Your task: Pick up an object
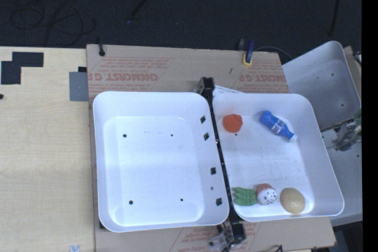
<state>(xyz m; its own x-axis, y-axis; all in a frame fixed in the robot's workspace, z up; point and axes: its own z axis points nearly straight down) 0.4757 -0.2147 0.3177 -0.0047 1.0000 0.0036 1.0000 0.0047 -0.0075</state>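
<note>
The right white bin (323, 157) holds several small objects. An orange round piece (232, 123) lies near its far left corner. A blue bottle (276, 125) lies on its side, slanted, to the right of the orange piece. Along the near wall sit a green toy (243, 196), a white ball with red spots (266, 194) touching it, and a tan egg-shaped object (292, 200) at the near right corner.
The left white bin (106, 127) sits beside the right one, joined by a black divider strip (214, 150). Both rest on a cardboard sheet (147, 71). A grey metal plate (322, 77) stands at the right, with a small clamp (248, 54) behind the bins.
</note>
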